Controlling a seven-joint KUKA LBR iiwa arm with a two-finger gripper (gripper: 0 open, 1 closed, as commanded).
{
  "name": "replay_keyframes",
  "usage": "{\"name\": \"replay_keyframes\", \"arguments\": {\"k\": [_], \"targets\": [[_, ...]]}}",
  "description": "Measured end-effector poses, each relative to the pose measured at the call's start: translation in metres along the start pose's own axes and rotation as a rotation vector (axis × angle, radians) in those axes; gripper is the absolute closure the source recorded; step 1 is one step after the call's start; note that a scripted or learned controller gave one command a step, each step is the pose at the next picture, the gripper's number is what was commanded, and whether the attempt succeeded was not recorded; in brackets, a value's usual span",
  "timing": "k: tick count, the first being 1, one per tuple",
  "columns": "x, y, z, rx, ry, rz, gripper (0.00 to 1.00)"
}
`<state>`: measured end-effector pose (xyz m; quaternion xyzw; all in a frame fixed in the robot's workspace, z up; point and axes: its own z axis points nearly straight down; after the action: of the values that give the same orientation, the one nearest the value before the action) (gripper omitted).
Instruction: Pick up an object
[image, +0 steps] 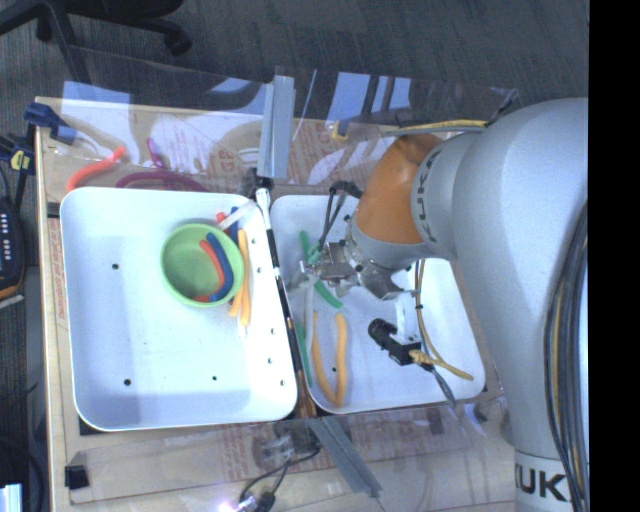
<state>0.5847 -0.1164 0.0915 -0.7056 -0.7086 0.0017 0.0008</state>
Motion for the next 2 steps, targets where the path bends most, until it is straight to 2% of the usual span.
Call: {"name": "replay_keyframes", "arguments": {"k": [1, 2], "targets": [[0.0001, 0.0009, -0.0116, 0.001, -0.003, -0.007, 1.0], [-0.0009, 0.0002, -0.0107, 0.003, -0.004, -0.007, 0.0]]}}
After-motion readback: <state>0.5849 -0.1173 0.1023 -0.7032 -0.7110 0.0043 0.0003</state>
